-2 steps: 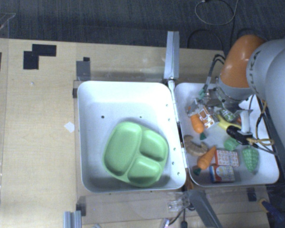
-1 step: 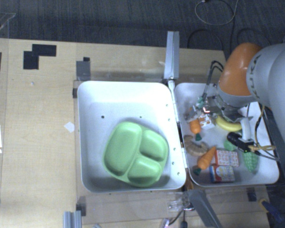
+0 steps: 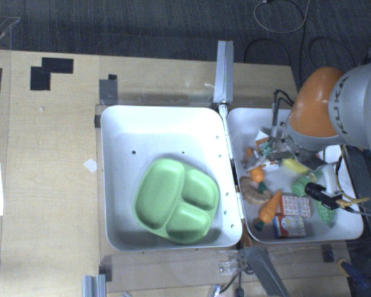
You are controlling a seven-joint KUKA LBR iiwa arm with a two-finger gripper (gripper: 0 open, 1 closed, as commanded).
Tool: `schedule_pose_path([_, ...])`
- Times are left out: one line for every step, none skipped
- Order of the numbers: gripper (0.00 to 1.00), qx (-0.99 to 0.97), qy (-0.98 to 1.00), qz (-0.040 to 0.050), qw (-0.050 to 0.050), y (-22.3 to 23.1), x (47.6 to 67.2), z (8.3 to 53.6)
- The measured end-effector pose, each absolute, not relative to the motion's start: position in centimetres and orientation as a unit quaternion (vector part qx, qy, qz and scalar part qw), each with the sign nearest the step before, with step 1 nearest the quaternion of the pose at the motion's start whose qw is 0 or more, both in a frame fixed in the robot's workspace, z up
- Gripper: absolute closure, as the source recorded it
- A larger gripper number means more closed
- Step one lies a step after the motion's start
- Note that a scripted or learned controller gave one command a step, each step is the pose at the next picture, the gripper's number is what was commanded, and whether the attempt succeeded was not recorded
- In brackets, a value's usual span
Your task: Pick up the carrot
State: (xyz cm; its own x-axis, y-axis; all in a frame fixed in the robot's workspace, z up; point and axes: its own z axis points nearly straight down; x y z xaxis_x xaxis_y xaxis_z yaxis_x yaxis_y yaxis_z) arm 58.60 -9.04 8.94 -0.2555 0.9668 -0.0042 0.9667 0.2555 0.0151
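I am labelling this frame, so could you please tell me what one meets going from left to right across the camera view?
Left bin → green divided plate → right bin → carrot → red and white carton → grey arm with its orange band.

Arm (image 3: 349, 107) reached in from the right, orange band up top, wrist angled down-left. Gripper (image 3: 273, 148) sat low; its tip was blurry, hard to read.

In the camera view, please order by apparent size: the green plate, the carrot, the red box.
1. green plate, clearly largest.
2. red box.
3. carrot, longer but thinner; these two look close, so their order is unsure.
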Motion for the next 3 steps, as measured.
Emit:
schedule_pose_path([1.00,0.610,0.792,0.0070,0.009,-9.0,58.9,10.2])
schedule_pose_path([1.00,0.608,0.794,0.0021,0.001,2.6,61.0,20.4])
schedule_pose_path([0.00,0.608,0.794,0.0017,0.001,2.5,61.0,20.4])
